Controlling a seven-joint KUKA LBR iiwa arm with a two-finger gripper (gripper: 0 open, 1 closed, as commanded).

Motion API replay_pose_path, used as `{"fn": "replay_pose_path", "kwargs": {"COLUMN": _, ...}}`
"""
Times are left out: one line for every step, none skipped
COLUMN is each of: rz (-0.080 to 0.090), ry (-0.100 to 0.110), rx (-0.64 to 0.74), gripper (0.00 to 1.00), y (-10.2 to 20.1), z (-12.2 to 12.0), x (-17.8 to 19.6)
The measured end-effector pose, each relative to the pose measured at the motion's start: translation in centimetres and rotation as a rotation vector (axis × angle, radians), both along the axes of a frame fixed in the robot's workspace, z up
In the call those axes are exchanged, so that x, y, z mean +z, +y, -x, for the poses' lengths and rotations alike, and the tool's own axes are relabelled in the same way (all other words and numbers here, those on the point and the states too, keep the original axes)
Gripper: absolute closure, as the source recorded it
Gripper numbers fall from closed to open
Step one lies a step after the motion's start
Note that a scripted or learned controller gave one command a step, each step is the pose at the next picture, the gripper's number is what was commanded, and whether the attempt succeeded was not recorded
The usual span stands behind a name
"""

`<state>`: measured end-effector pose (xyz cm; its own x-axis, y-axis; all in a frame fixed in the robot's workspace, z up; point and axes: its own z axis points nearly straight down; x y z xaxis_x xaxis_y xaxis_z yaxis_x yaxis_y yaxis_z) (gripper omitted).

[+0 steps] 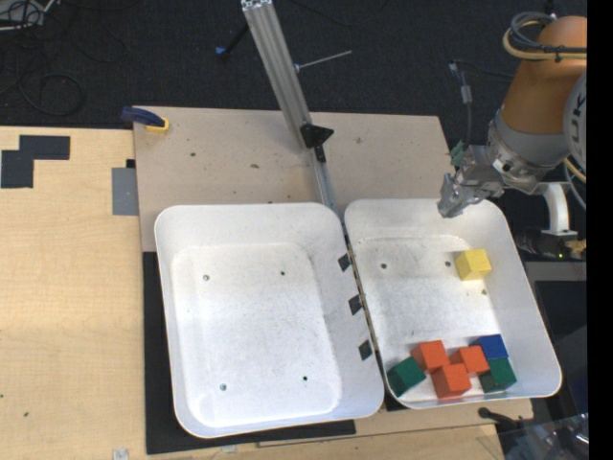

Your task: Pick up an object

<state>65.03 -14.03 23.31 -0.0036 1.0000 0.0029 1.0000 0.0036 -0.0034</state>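
A yellow block (472, 264) lies alone in the upper right part of the right bin (412, 226). Near that bin's front edge several blocks crowd together: orange blocks (450, 368), a green block (406, 376), a blue block (492, 346) and a dark green block (498, 379). My gripper (452, 202) hangs over the back right rim of the right bin, above and a little left of the yellow block. Nothing shows between its fingers.
The left bin (187, 228) sits beside the right one, with black clips (352, 304) along the shared edge. A slanted aluminium rail (283, 75) rises behind the bins. A blue and yellow clamp (146, 118) lies at the board's back left corner.
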Motion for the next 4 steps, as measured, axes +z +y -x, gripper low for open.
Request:
{"fn": "replay_pose_path", "kwargs": {"rz": 0.0, "ry": 0.0, "rx": 0.001, "gripper": 1.0, "y": 5.5, "z": 0.2, "x": 0.6}}
{"fn": "replay_pose_path", "kwargs": {"rz": 0.0, "ry": 0.002, "rx": 0.0, "gripper": 1.0, "y": 10.3, "z": 2.1, "x": -0.5}}
{"fn": "replay_pose_path", "kwargs": {"rz": 0.0, "ry": 0.002, "rx": 0.001, "gripper": 1.0, "y": 16.3, "z": 2.8, "x": -1.2}}
{"fn": "replay_pose_path", "kwargs": {"rz": 0.0, "ry": -0.001, "rx": 0.001, "gripper": 1.0, "y": 22.0, "z": 3.1, "x": -0.6}}
